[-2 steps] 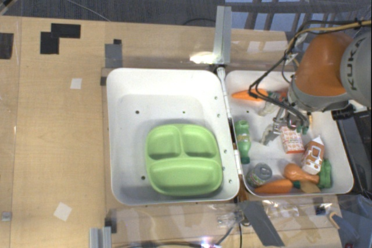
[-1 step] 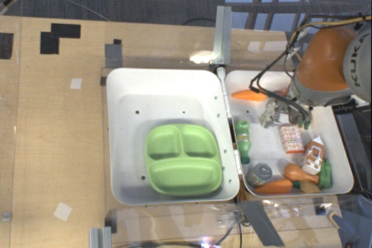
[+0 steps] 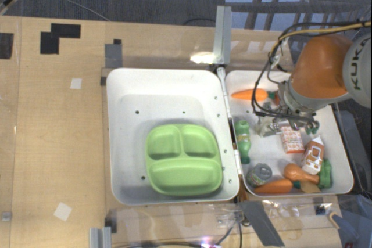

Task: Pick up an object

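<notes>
green tray [image 3: 184, 158] in left bin [image 3: 122, 90]; carrot [image 3: 250, 94] in right bin [image 3: 344, 174].

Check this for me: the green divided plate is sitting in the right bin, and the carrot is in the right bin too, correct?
Not quite. The camera view shows the green divided plate lying in the left bin, not the right one. The carrot is indeed in the right bin, near its far edge.

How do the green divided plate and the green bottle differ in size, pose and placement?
The green divided plate lies flat in the left bin; the green bottle lies on its side in the right bin. The plate is far larger and alone; the bottle lies among other items. Both are green.
</notes>
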{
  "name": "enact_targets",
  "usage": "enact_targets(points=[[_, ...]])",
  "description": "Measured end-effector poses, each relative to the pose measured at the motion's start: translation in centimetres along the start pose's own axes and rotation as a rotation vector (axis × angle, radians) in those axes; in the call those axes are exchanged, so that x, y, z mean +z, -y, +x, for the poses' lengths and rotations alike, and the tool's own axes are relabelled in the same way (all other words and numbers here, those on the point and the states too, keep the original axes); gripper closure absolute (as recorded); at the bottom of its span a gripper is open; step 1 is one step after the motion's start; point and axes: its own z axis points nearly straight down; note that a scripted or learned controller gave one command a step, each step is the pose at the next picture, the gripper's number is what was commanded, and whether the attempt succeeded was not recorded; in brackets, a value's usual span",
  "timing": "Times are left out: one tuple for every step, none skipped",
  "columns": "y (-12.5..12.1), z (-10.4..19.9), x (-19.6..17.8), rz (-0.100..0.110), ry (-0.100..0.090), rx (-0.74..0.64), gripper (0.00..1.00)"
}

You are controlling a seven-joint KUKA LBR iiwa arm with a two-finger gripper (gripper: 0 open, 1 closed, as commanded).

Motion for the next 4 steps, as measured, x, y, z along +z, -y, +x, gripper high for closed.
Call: enact_targets(points=[[2.3, 1.3, -9.9, -0.003, -0.006, -0.425, 1.00], [2.1, 1.3, -9.6, -0.007, -0.009, -0.426, 0.00], [3.3, 6.1, -0.5, -0.006, -0.009, -0.450, 0.00], [1.6, -3.6, 0.4, -0.009, -0.008, -0.501, 0.00]])
